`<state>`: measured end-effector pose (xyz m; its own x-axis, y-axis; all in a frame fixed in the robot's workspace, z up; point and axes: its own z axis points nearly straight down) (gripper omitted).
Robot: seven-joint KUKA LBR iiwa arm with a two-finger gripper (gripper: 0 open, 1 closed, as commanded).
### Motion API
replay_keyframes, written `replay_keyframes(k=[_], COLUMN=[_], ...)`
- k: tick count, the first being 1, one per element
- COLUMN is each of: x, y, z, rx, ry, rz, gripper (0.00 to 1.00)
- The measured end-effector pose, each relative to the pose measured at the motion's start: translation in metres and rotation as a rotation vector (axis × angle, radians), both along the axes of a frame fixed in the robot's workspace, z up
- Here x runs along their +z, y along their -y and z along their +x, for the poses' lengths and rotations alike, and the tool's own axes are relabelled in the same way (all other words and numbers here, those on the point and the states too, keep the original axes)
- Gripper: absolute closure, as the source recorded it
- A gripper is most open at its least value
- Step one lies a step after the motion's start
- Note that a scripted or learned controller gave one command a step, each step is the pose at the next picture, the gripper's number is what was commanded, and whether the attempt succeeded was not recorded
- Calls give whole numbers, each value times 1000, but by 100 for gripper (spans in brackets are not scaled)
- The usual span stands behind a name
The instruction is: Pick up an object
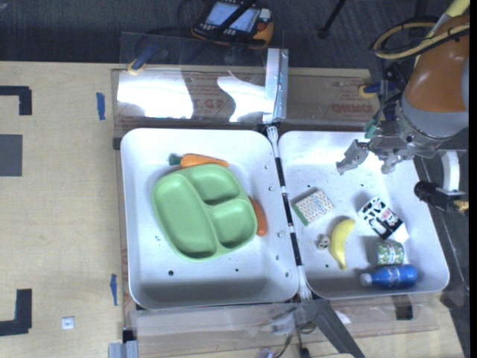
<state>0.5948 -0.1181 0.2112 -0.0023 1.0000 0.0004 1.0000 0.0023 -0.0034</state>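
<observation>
The gripper hangs over the far part of the right bin, fingers spread apart with nothing between them. Below it and nearer the camera lie a patterned packet, a banana, a black-and-white carton, a small can and a blue bottle; none of their printing can be read. Off to the gripper's side, the left bin holds a green tray over an orange carrot. The cardboard behind carries red lettering, too blurred to make out.
</observation>
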Motion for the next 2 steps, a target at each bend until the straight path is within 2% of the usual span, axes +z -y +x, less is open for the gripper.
replay_keyframes(k=[1,2], x=[-108,-124], y=[-15,-15], z=[-62,-99], rx=[-60,-18], ry=[0,12], rz=[1,1], gripper=[0,0])
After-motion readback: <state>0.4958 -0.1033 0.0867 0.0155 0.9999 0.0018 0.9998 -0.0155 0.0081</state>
